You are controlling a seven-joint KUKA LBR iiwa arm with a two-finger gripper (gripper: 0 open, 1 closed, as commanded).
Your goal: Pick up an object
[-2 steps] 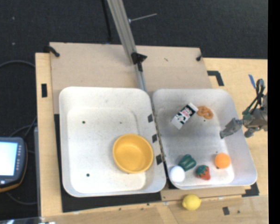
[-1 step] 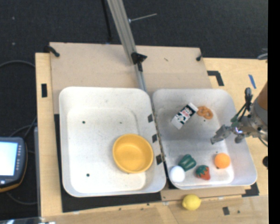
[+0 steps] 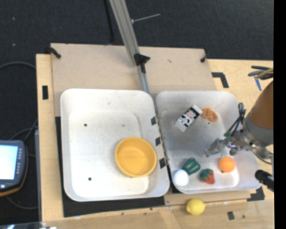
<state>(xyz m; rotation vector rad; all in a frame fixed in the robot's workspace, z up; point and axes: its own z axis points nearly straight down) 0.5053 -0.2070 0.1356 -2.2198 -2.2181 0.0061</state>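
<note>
Yellow lemon [image 3: 195, 206] sits on the desk [image 3: 109, 70], outside the right bin [image 3: 229, 99], well below the jaws [image 3: 218, 148]. I cannot tell how the jaws stand. An orange ball [image 3: 227, 164] lies just beside them, not between them; a green block [image 3: 191, 165] and strawberry [image 3: 208, 176] lie near.

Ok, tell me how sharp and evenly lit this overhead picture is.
Camera view: soft all over, small items like the strawberry and green block are blurry; lighting is even, with no harsh glare on the white bins; the gripper casts a faint shadow; the floor around the bench is dark.
</note>
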